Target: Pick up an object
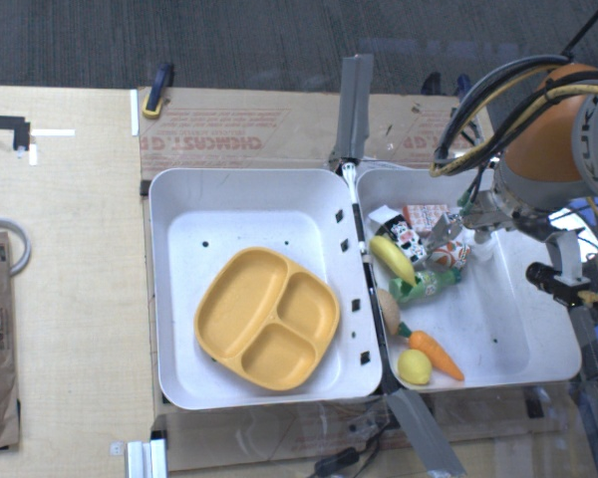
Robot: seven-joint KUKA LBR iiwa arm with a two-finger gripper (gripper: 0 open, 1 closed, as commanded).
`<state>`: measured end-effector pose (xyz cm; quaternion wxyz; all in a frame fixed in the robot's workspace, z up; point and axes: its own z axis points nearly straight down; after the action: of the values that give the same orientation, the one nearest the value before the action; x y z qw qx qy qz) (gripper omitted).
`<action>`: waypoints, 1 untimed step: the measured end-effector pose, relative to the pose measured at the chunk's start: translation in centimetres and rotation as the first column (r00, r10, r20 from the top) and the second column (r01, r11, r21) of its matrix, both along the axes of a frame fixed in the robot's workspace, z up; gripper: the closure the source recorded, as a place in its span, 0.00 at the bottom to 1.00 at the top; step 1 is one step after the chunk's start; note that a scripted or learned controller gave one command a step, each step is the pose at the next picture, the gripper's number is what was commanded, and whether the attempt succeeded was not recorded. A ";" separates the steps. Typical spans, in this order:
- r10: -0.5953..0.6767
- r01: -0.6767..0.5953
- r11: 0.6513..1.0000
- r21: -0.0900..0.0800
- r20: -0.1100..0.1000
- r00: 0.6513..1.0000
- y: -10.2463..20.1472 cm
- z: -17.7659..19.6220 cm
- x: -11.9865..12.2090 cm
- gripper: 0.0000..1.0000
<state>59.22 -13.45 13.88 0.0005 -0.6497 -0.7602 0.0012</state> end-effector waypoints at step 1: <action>0.001 -0.001 1.000 0.000 0.003 1.000 -3.0 -4.6 -1.4 0.00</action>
<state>57.80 -16.45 9.26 -0.0010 -0.6493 -0.7606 0.0002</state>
